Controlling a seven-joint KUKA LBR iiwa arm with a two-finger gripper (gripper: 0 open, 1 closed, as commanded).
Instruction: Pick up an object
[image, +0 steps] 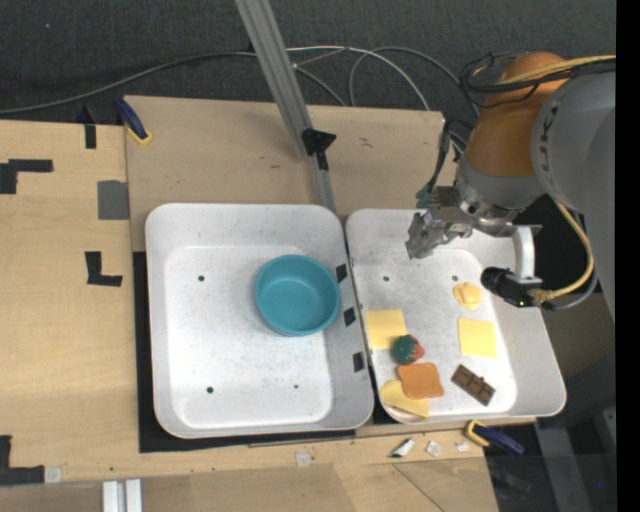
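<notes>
Tool (428, 236) hovers over right bin (385, 240); small yellow piece (467, 294) lies near.

The orange square slab (420, 380) covers part of the pale yellow flat piece (400, 402); the grey arm (580, 130) runs off the right edge.

Grey arm (560, 120) reaching from right, gripper (425, 240) pointing down, apparently holding nothing

Even overhead light, soft shadows, mild glare on white bins (170, 300) (pic slightly grainy).
</notes>
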